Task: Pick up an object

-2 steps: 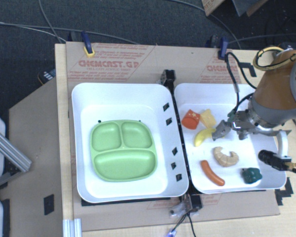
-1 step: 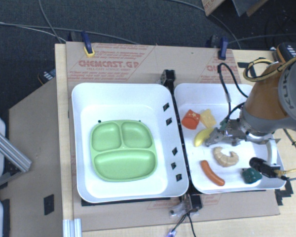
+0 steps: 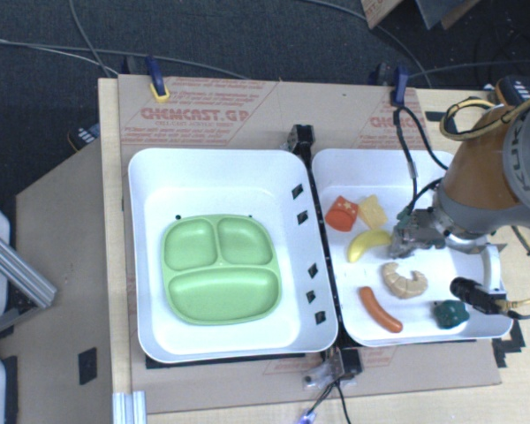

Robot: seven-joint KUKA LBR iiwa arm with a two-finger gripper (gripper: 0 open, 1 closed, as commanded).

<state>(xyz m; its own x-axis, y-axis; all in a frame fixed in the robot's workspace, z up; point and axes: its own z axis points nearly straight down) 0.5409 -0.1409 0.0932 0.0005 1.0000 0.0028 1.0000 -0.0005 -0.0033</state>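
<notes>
The grey arm's gripper (image 3: 405,239) is hanging low in the right white bin (image 3: 371,329), maybe reaching for the curved yellow toy banana (image 3: 364,245) just beside it. The view is too blurry to tell its state. The banana is lying flat, touching a red block (image 3: 341,215).

Both bins are white: the left bin (image 3: 150,237) carries a pale green divided plate (image 3: 221,268), the right bin (image 3: 371,170) a scatter of toy foods. Among these are a red-orange block (image 3: 342,214), a pale yellow piece (image 3: 372,210), a bright yellow banana (image 3: 366,244), a tan croissant (image 3: 405,281), a red-orange sausage (image 3: 381,310) and a dark green lump (image 3: 450,314). The surface (image 3: 212,113) is light brown board with faded red lettering. The arm (image 3: 490,179) is grey with an orange band, and the tool (image 3: 409,238) is dark grey.
</notes>
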